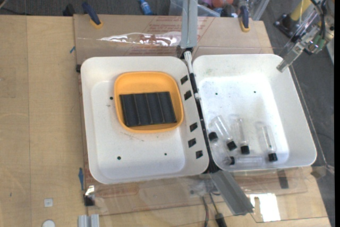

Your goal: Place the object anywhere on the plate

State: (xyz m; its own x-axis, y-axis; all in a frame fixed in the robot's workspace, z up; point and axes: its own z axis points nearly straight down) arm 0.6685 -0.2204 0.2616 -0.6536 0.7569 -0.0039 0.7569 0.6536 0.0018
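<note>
The black slab (pixel 147 109) lies flat on the orange plate (pixel 123 85) in my left bin (pixel 101 167), covering most of the plate's floor. I see clear vials (pixel 264 140) with black caps scattered at the near end of the right bin (pixel 249 77). The gripper (pixel 287 62) hangs over that bin's far right corner; I cannot tell how it is set.
</note>
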